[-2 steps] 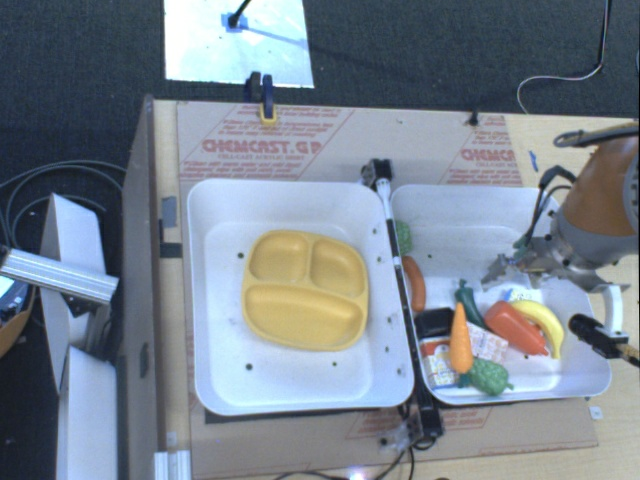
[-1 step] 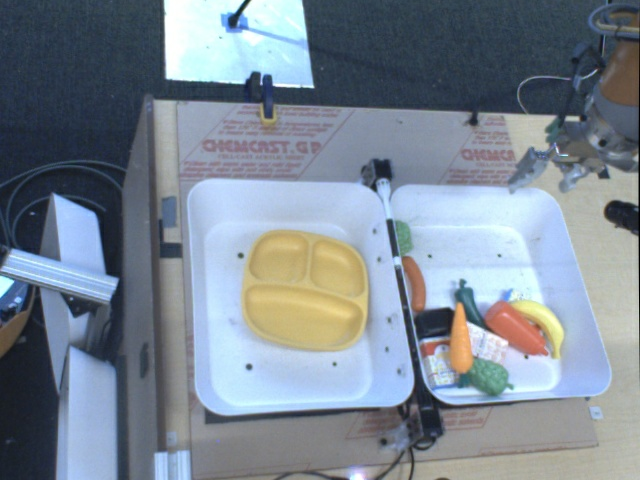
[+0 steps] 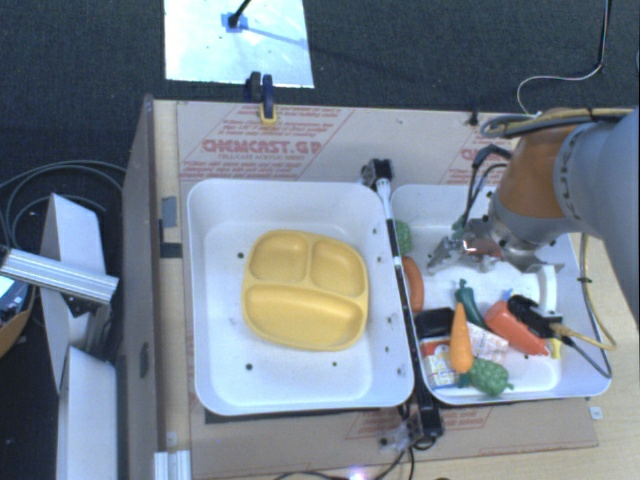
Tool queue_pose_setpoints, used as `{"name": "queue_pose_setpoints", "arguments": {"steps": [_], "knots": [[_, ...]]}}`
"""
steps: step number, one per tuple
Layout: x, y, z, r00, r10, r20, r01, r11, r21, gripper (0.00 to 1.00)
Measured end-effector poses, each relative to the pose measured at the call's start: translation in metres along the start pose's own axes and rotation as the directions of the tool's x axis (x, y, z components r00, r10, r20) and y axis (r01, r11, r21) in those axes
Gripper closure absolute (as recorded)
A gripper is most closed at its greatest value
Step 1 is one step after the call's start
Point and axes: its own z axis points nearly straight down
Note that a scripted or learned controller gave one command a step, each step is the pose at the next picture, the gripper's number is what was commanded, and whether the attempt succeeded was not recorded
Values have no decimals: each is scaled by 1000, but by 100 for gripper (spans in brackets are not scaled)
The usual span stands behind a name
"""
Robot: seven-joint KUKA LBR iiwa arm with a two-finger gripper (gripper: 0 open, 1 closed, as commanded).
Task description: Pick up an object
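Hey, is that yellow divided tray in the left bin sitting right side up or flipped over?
Right side up. The yellow tray lies flat in the left bin, its three compartments facing up with nothing in them.

The scene is evenly and brightly lit from above, with soft, short shadows. The two shallow white plastic bins (image 3: 300, 388) come close to overexposure, their walls pale and nearly featureless. A shiny silver square sheet (image 3: 238, 28) at the top glares bluish white. The dark carpeted floor (image 3: 70, 68) shows grainy noise. The grey robot arm with its orange band (image 3: 560, 183) looks slightly soft, and the picture overall is low in resolution, so small items in the right bin blur together.
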Motion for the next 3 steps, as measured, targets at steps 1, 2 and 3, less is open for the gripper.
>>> {"name": "queue_pose_setpoints", "arguments": {"steps": [1, 2, 3], "knots": [[-67, 67, 0, 1000, 0, 1, 0, 1000, -2, 0], [-93, 69, -119, 1000, 0, 2, 0, 1000, -4, 0], [-34, -20, -87, 1000, 1, -1, -1, 1000, 3, 0]]}}
